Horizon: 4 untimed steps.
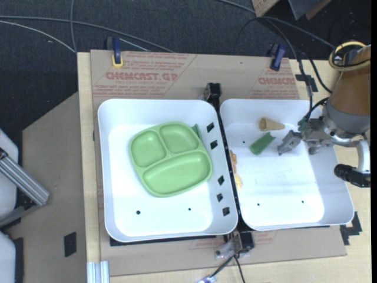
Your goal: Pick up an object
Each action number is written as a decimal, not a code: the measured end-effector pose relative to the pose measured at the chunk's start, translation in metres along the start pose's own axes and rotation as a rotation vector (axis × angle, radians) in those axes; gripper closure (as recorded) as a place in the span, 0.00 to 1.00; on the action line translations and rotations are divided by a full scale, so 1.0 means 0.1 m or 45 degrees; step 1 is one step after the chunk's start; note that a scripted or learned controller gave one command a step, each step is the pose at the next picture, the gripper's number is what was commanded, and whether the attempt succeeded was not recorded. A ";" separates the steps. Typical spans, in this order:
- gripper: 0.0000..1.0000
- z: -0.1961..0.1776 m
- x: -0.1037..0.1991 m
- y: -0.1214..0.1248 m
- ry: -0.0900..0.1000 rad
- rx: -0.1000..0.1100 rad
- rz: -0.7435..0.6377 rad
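Counter (147,78): brown board with red print, clamped at the back edge, carrying two shallow white bins side by side.

Left bin (118,217): holds one large light-green divided plate (171,158), three compartments, lying flat near the bin's centre.

Right bin (294,211): most of the floor bare. Small items sit toward the far half and along the divider.

Arm (352,93): enters from the right; orange band above the wrist, grey wrist over the right bin's far right part.

Tool (288,142): low over the right bin, pointing left, just right of the green block. Finger spacing cannot be told from this angle; nothing is visibly between them.

Green block (261,142): small, elongated, darker green than the plate, lying tilted on the bin floor, near the tool but apart from it. Nearest candidate for the pick.

Cone (271,124): small tan piece, lying on its side just behind the green block, apart from it.

Orange bits (235,168): slim pieces against the divider wall, too small to identify.

Judgement: approach step, no grasp yet. Next move calls for shifting left to centre over the green block, aligning across its narrow width, descending to the floor, then closing. Risk: nudging the block aside.
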State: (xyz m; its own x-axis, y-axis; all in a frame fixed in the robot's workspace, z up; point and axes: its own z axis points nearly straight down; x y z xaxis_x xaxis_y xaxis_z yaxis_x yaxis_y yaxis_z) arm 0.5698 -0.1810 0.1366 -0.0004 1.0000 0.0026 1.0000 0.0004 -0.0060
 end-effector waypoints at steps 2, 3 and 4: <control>1.00 -0.60 -0.06 0.00 -0.006 -0.015 0.001; 1.00 -1.11 -0.06 0.01 -0.006 -0.016 -0.001; 1.00 -0.98 0.46 0.04 0.000 -0.005 -0.006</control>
State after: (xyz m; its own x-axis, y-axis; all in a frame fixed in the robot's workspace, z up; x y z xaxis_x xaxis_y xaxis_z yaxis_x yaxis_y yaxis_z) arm 0.5748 -0.1356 0.2348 -0.0052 1.0000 0.0024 1.0000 0.0052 -0.0020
